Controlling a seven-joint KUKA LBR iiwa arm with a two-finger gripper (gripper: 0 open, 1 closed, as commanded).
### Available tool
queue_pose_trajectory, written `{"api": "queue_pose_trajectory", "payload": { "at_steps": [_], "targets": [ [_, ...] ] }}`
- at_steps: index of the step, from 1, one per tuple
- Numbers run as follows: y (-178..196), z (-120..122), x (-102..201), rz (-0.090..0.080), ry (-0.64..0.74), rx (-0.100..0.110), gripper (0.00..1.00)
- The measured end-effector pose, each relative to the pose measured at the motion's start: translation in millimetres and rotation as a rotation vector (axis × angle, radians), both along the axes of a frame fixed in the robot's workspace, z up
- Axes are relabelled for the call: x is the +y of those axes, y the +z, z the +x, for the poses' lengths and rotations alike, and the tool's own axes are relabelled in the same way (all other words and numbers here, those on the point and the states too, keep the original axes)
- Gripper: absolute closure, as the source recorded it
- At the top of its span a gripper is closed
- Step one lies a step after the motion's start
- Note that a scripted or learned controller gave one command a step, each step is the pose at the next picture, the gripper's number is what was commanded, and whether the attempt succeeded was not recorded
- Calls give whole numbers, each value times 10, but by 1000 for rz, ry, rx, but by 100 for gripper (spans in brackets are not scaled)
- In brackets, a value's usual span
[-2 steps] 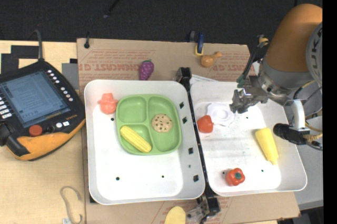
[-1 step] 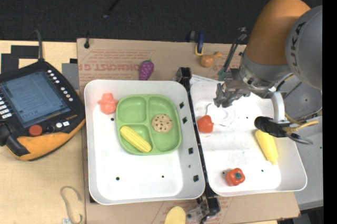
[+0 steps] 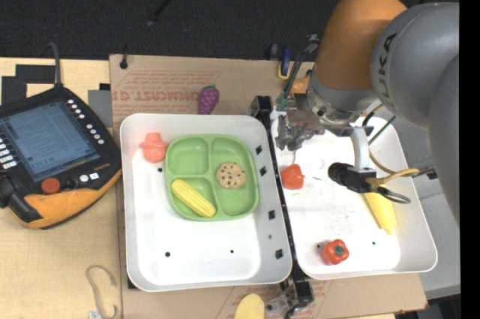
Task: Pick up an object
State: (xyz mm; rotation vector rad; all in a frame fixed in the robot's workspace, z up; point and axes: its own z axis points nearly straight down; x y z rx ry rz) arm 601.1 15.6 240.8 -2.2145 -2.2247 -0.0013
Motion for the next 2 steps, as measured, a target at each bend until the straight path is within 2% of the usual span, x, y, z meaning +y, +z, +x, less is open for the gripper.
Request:
{"api": "queue_pose_trajectory", "payload": {
  "at_steps": [1,2],
  "targets": [
    [-212,151,510,-1,-2,1,100],
    [-109,173,715,-2,-5,0,100]
  ]
}}
